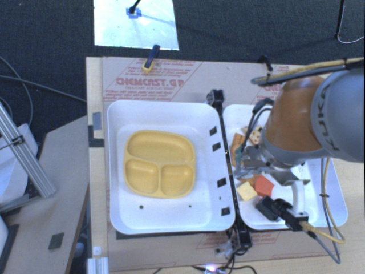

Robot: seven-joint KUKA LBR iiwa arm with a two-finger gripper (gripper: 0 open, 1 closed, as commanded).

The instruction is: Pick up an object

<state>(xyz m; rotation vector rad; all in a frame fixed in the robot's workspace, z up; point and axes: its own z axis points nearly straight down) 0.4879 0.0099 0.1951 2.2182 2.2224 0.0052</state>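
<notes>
Presently we note the bench [188,76], which carries two shallow white bins side by side. The left bin [117,153] holds a yellow divided tray [159,163] and no loose item that we can make out. The right bin [337,209] holds every candidate for the pick.

The arm [302,119] reaches across the right bin and covers most of its floor. The gripper [246,161] hangs low at the left side of this bin, close to the divider between the bins. We cannot tell whether it is open or closed, because the wrist body hides its working end. We see no item held in it.

Three items or groups lie near the gripper:

1. A cluster of brown and tan pieces [251,135] sits just beyond the gripper, toward the far wall, partly under the arm.
2. An orange block [264,183] lies just beside the gripper on the near side, offset slightly away from the divider.
3. A pale yellow block [246,191] lies almost directly nearward of the gripper, touching or nearly touching the orange block.

We judge the two blocks the most accessible targets. Both are compact with no marked long axis, and their edges run diagonally to the bin walls. The decisive relation is a short nearward offset, so the wrist may need to turn to square up with those edges.
</notes>
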